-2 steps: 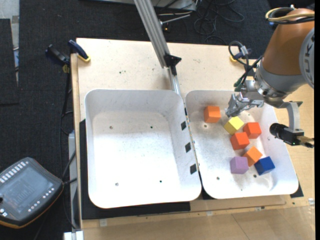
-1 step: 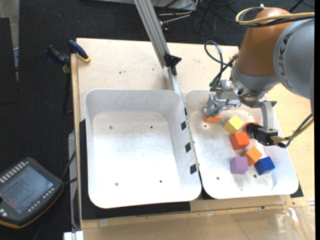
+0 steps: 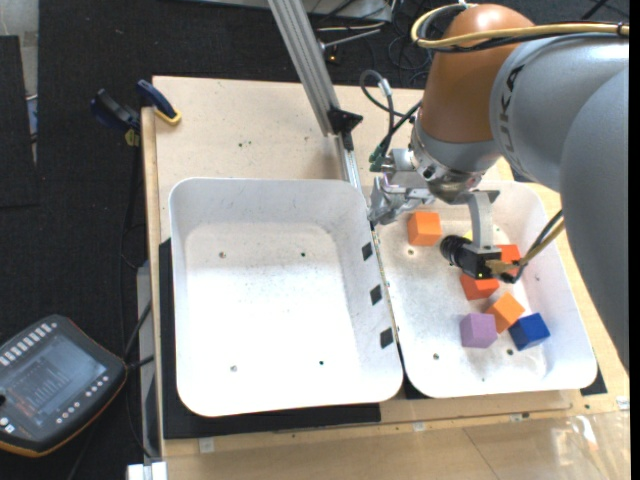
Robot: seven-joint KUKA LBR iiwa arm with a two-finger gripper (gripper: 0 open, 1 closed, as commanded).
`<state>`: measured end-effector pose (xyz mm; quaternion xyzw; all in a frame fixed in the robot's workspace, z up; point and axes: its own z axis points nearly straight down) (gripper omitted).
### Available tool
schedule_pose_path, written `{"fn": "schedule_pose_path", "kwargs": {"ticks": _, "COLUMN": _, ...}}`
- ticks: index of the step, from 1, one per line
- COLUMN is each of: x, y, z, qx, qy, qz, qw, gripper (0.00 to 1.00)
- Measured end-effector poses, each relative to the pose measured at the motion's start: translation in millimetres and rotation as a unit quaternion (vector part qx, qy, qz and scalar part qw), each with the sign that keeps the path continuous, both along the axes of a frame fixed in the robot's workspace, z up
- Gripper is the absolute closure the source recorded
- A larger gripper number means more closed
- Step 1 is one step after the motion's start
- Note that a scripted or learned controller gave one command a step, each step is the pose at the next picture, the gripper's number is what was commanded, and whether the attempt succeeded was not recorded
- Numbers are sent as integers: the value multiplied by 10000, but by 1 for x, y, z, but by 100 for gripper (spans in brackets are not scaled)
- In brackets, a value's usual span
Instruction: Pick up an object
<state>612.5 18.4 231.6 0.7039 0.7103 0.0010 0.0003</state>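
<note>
Centring comes first: with the left bin [image 3: 260,298] off to my pincer's [image 3: 388,204] left, I should shift right and square up over one cube before dropping. Pincer hangs by the right bin's [image 3: 440,360] left wall; spread or pressed, I cannot tell. Orange cube [image 3: 424,228] sits just right of it, purple cube [image 3: 478,330] farther right. Arm [image 3: 560,78] slants in, wrist down.

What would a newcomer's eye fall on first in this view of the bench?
First the big grey arm with its orange band, reaching in from the right over the right bin. Next the bright blocks in that bin: an orange cube close to the gripper at the back, and a purple block beside a blue block nearer the front.
</note>
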Motion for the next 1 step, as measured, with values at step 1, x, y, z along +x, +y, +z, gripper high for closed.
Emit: {"fn": "schedule_pose_path", "kwargs": {"ticks": 1, "x": 5, "y": 53, "z": -8, "qx": 2, "qy": 5, "qz": -4, "qw": 10000, "gripper": 100}}
